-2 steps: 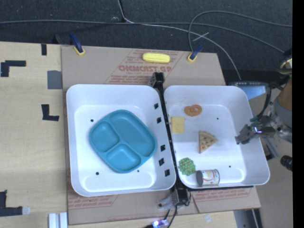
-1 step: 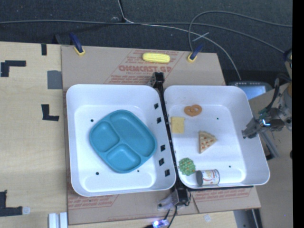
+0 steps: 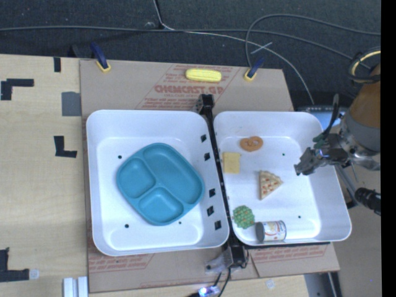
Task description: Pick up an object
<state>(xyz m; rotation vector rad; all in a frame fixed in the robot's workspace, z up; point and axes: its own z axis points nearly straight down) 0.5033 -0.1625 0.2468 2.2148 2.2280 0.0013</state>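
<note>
Camera view: claw (image 3: 307, 165) (open or closed, I cannot tell) above right bin (image 3: 322, 221), near pizza slice (image 3: 268, 184).

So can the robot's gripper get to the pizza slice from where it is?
Probably yes. The gripper sits at the right bin's edge, and only bare white floor lies between it and the pizza slice.

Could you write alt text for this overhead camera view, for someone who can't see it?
A robot arm's gripper hangs over the right edge of the right white bin, which holds a pretzel, cheese square, pizza slice, green broccoli and small can. The left bin holds a blue divided tray.
</note>
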